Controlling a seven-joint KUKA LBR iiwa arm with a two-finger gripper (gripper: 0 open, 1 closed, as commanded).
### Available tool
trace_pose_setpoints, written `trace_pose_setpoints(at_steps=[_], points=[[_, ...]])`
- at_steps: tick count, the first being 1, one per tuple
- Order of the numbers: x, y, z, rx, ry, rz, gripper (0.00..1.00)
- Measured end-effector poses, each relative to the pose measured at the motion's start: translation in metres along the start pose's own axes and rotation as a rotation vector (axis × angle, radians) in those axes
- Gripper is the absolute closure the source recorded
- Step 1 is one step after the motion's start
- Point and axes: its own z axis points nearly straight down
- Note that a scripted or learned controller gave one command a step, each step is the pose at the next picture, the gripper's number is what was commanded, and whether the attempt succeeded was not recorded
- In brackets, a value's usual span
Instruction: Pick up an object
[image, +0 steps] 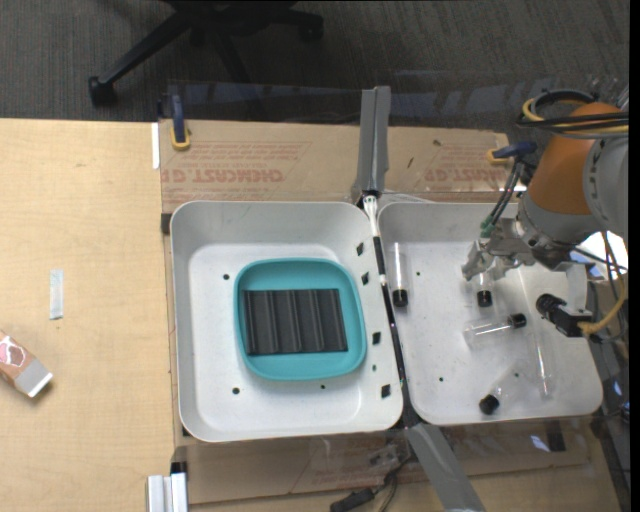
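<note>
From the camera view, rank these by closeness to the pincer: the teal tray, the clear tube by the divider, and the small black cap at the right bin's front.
1. Clear plastic tube with black cap, by the divider, left of the pincer.
2. Small black cap, at the right bin's front.
3. Teal ribbed tray, in the left bin.

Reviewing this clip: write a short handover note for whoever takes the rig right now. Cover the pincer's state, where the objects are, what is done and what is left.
Pincer: low over the right bin, upper right part; open or shut cannot be told, and nothing is seen held.
Things: clear black-capped tubes lie in the right bin, one by the left wall, one mid-bin, one near the front, one at the right. A teal tray sits in the left bin.
Done: no pick visible.
Left: grasp and lift one object.
</note>
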Motion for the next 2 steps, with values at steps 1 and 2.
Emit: trace_pose_setpoints(at_steps=[1,2], points=[[0.036,0.002,-0.113,0.000,0.000,0.262,1.00],[0.064,0.027,-0.115,0.001,0.000,0.293,1.00]])
